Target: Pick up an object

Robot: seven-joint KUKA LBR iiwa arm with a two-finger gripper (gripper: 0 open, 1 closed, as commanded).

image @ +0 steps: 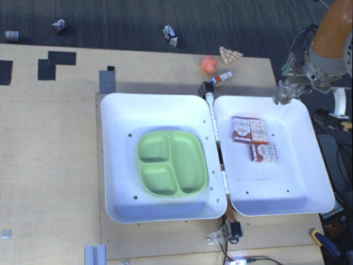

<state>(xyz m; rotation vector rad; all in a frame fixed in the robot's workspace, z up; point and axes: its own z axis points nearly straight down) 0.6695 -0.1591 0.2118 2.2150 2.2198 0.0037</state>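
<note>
I see two white bins: the left bin (113, 148) carries a pale green divided plate (172, 163), and the right bin (298, 192) carries two small cartons (255, 138) printed red and white with dark brown patches. The bench (49, 164) is light wood-coloured, with black squares (55, 64) near its far edge. Past the bins lie an orange-pink ball (208, 64) and a tan wedge (230, 55). The floor (138, 10) is dark grey. The arm (332, 32) shows its orange band above grey metal.

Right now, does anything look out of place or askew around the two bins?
Yes. An orange ball, a pizza-slice toy and a small tube lie on the bench behind the bins, not in either. More bits are scattered on the floor beyond. In the right bin, the two boxes sit slightly askew.
</note>
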